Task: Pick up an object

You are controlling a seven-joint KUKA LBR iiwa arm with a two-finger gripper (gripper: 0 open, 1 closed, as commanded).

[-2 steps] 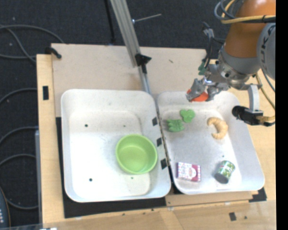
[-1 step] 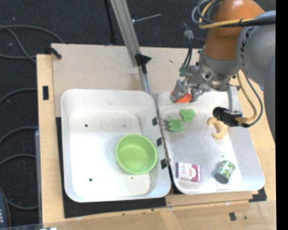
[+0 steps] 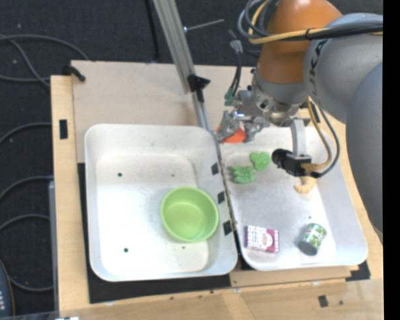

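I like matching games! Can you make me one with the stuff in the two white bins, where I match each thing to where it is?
Things:
1. green bowl
2. small can
3. pink and white packet
4. orange thing

Places:
A. at the top edge of the right bin, just under the gripper
B. in the left bin, by the wall between the bins
C. near the right bin's front right corner
D. at the front of the right bin, just left of the can

Pairs: 1-B, 2-C, 3-D, 4-A
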